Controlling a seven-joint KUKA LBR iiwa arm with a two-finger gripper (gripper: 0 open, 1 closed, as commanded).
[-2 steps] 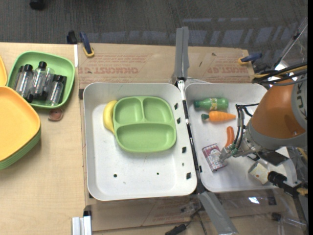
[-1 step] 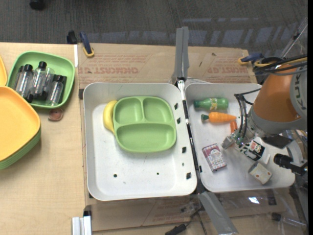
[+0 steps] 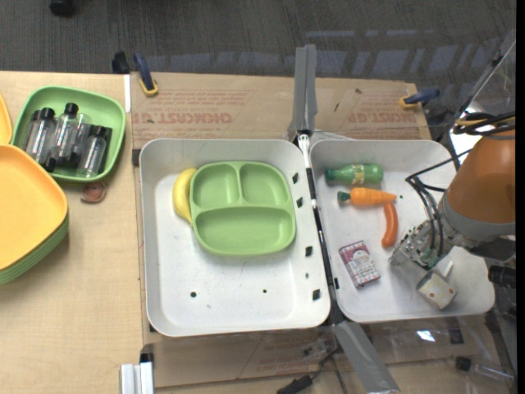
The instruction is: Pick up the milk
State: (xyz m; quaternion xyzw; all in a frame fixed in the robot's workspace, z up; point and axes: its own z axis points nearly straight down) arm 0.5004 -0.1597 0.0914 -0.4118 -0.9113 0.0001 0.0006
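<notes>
Gripper hangs low over the near right part of the right bin; I cannot tell whether it is released or clenched. Just to its left, apart from it, the milk carton lies flat. Farther back lie a curved orange piece, a carrot, then a green bottle.

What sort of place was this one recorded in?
Likely a robotics lab bench, not a kitchen: a robot arm reaches into one of two white bins on clamped cardboard, the food is toy-like (carrot, milk carton), and office carpet lies behind.
</notes>
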